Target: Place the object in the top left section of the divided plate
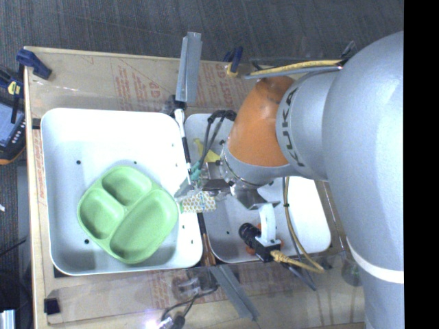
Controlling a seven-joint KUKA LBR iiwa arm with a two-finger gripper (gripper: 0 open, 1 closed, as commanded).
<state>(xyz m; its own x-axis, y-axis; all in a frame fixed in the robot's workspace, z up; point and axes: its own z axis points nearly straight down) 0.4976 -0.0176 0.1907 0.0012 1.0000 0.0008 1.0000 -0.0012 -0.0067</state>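
Between the two bins we see the gripper (pixel 199 192) clenched on a small patterned flat object (pixel 197 201), beside the green divided plastic plate (pixel 128 213).

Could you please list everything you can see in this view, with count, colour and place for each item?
White bins: two, side by side on the bench; the right one is largely under the arm.
Divided plate: one, green, three sections, in the left bin toward its lower right.
Small patterned object: one, pale with speckles, at the gripper tip over the rim between the bins.
Blue clamps: two, on the bench's top edge.
Wooden bench: one, tan, under both bins.
Arm: one, grey with an orange band, reaching in from the right.
Gripper: one, beside the plate's right edge.
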